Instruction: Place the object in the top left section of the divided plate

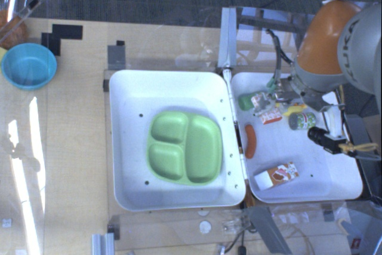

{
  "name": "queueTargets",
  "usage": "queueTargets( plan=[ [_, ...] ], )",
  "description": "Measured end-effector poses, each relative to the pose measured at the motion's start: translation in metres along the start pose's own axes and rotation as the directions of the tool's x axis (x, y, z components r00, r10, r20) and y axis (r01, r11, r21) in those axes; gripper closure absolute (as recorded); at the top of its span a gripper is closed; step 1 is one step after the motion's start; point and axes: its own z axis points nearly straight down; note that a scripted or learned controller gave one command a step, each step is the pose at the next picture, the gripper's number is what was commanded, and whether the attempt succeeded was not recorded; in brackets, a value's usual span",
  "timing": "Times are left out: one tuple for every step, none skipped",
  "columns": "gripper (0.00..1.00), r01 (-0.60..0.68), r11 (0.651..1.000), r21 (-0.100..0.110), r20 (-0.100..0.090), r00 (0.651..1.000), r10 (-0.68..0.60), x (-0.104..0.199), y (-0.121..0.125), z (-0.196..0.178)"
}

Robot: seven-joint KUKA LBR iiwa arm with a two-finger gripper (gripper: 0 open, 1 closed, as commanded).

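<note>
Camera view: green divided plate (185, 147) sits centred in the left bin (128, 122), all three sections bare. Top left section of the plate holds nothing.

Right bin (334, 185) holds the loose items: red-orange sausage (250, 141) lying lengthwise near the bin's left wall, small white-and-orange carton (276, 176) toward the front, green piece (245, 102) near the back left, green-lidded can (302, 121) on its side further right, plus a small cluster of packaging (267, 109) with a yellow bit beside it.

Arm comes in from the right, orange band over the back right corner of the right bin. Gripper (280, 90) hangs over the packaging cluster at the back of that bin; whether it's clenched or released, can't tell. Nothing visibly between the fingers.

Blue bowl (28, 65) on the bench far left, well apart from both bins.
</note>
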Motion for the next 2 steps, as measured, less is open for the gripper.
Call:
queueTargets(
  plan=[
    [1.0, 0.14, 0.99, 0.002, 0.0, 0.99, -0.14, 0.1472, 0.0072, 0.0008],
    [1.0, 0.142, 0.99, 0.003, -0.001, 0.99, -0.142, 0.1476, 0.0083, -0.0067]
  ],
)
